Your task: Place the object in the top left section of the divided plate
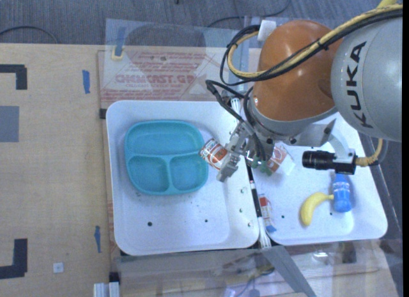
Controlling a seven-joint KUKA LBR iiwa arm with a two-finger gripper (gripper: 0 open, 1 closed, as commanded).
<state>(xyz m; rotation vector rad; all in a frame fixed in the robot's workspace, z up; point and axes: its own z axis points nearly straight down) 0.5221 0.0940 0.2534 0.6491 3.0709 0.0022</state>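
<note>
A teal divided plate (165, 157) lies in the left white bin (172, 225), with one long section at the back and two smaller ones at the front. An orange and white packet (213, 152) sits just off the plate's right rim, near the wall between the bins. My gripper (230, 160) hangs right beside that packet, touching or nearly touching its right side. I cannot tell whether the packet is held. The arm's orange band and grey wrist cover much of the right bin's back.
In the right bin (364, 225) lie a yellow banana (312, 207), a blue bottle (342, 194) and a second orange and white packet (277, 159). A thin dark pen-like item (257, 197) rests along the wall between the bins.
</note>
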